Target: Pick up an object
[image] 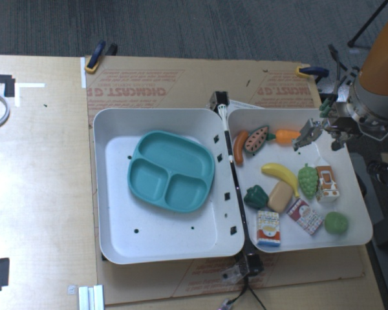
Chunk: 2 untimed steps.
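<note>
A: Camera view, looking down at a slant. Pincer (320,133) hangs over the far right corner of the right bin (355,237), arm coming in from the desk's right edge. Its two fingers stand apart with nothing between them.

B: Noted. What lies closest under it?

A: Carrot (286,135), just beside the nearer finger, along the bin's far wall. Corn cob (257,140) next along, touching or nearly touching a sausage (239,148) by the bin's left wall. Banana (279,172) sits mid-bin, grapes (307,179) touching its right end, a small carton (326,183) just beside the grapes.

B: And the near edge?

A: Crowded. Broccoli (255,196), a potato (280,197), a milk carton (268,228), a flat box (306,216), a lime (336,223). Left bin (110,237) carries one teal divided plate (171,172).

B: Best candidate, in your view?

A: I'd judge the carrot: nearest, and free on its long sides. Approach with the fingers straddling its narrow width, not its length. Risk is the far wall; a finger landing on the rim would stop the descent short.

B: Fallback?

A: Banana, gripped mid-curve, fingers crossing it. Watch the grapes at its end; they could be nudged or caught along with it. Avoid the near-edge cluster, where things sit too close for a finger to slip between.

B: Height?

A: Cannot tell from one slanted view. Go down slowly, close only once level with the thing.
</note>
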Tool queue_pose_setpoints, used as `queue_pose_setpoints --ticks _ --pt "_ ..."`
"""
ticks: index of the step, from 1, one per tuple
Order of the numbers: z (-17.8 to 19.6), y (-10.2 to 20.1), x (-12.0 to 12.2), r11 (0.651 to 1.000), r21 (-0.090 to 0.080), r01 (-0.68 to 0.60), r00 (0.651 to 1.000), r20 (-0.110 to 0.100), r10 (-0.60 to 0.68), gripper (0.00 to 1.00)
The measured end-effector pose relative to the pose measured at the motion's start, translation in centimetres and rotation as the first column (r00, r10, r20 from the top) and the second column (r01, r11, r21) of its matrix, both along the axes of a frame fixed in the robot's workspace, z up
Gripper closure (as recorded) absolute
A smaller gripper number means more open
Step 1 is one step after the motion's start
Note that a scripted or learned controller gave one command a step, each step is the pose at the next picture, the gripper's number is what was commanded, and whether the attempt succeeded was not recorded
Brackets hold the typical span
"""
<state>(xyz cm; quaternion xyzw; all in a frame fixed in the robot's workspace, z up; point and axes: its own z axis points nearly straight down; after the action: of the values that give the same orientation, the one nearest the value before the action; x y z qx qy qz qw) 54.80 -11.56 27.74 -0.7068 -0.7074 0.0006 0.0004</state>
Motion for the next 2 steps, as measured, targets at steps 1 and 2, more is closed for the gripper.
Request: queue_pose_setpoints --ticks 1,2 --pt "-8.7 -6.0 -0.8 1.000 0.000 0.002 1.000 0.001 -0.002 0.00" --pt "-18.4 -10.0 -0.8 1.000 0.012 -0.005 1.000 0.003 0.005 0.00"
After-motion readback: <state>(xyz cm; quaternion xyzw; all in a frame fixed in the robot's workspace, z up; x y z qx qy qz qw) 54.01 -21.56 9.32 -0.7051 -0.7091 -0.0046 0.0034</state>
